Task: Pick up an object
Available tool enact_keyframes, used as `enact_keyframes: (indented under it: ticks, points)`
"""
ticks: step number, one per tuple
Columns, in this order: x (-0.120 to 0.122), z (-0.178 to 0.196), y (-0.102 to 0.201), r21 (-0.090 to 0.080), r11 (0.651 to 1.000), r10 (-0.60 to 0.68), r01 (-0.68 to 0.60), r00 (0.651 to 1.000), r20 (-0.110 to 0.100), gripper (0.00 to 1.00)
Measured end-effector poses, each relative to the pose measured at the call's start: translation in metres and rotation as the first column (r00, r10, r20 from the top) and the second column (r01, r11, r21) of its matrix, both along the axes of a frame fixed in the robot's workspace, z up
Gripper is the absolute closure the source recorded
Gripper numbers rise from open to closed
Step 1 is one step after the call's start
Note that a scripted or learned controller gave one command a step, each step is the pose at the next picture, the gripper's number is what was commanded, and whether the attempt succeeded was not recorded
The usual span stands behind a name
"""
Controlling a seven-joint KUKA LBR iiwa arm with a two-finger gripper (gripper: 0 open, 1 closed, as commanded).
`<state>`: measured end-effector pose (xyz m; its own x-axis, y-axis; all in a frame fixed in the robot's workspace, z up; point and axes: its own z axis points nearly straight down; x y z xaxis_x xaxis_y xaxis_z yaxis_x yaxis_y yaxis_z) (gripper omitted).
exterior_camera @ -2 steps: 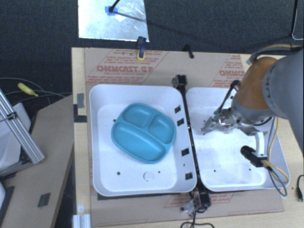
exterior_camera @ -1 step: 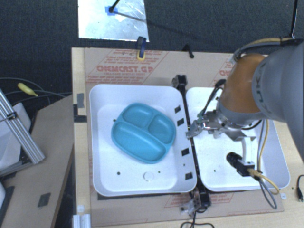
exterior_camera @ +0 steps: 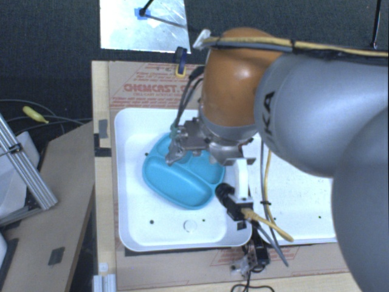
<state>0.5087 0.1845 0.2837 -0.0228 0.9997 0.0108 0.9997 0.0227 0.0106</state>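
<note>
Whether the jaws are open or closed cannot be told as the gripper (exterior_camera: 176, 154) meets the blue dish (exterior_camera: 182, 178) in the left bin (exterior_camera: 130, 224).

The blue dish (exterior_camera: 182, 178) is looking like smooth moulded plastic, satin rather than shiny, with soft highlights along its rim. The left bin (exterior_camera: 130, 163) is showing as smooth white plastic with a faint sheen. The arm (exterior_camera: 316, 108) is wearing a matt grey painted shell, and its orange band (exterior_camera: 234, 81) is looking glossy, catching the light. The gripper (exterior_camera: 177, 154) is appearing as dull bare metal. Under the bins, the board (exterior_camera: 152, 84) is looking like matt brown cardboard with red print. Behind, a sheet (exterior_camera: 143, 14) is gleaming like crinkled foil.
</note>
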Motion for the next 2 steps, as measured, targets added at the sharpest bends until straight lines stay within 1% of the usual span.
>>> enact_keyframes:
  ticks: [1, 2]
  points:
    - [-0.0213, 0.1397, -0.0199, -0.003, 1.0, -0.018, 0.018, 1.0, 0.007, 0.0]
    - [-0.0213, 0.1422, -0.0191, -0.008, 1.0, -0.012, 0.012, 1.0, -0.004, 1.0]
